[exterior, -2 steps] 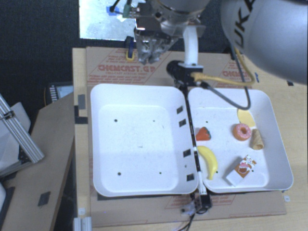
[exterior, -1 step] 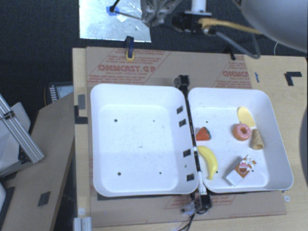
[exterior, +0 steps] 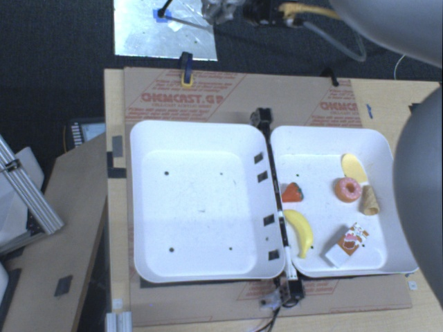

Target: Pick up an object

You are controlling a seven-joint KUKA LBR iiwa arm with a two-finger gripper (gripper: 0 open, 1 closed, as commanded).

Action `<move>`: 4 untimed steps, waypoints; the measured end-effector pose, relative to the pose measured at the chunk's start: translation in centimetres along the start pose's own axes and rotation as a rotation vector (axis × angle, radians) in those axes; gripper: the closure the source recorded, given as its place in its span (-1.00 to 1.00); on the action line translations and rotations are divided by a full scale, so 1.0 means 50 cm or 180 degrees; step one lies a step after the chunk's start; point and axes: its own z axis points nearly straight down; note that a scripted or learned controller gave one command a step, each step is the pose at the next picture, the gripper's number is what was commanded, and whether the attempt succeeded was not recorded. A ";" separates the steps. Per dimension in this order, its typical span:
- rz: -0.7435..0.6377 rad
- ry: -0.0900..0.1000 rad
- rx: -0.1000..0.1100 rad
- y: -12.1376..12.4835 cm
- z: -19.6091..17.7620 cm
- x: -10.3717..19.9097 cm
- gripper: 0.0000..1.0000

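We see the hand [exterior: 223,2] at the top of the camera view, well beyond the far edge of the tabletop [exterior: 118,109] and over the dark floor near a shiny metal sheet [exterior: 163,19]; we cannot tell how it is set, since it is blurred and seen end-on. Everything it could pick up lies toward the near right from it, in the right bin [exterior: 387,254]. Nearest the divider is the banana [exterior: 300,231], its long axis running roughly from far to near along the bin's left wall, just beside a small red piece [exterior: 293,193]. Further right sit a pink doughnut [exterior: 347,189], a yellow slice [exterior: 353,165] behind it, and a tan cone [exterior: 369,200] touching or just beside the doughnut. A small printed box [exterior: 349,244] rests near the front. The left bin [exterior: 138,185] shows bare white floor. We judge the coming move must carry the hand down and toward the camera, across the far rim, before any grasp; the banana, lying apart from its neighbours, looks the easier target.
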 end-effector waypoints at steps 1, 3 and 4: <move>-0.0008 0.0002 0.0008 -0.003 0.001 0.001 1.00; 0.0001 -0.0002 0.0017 -0.003 0.066 0.000 1.00; -0.0006 0.0002 0.0007 -0.003 0.049 0.001 1.00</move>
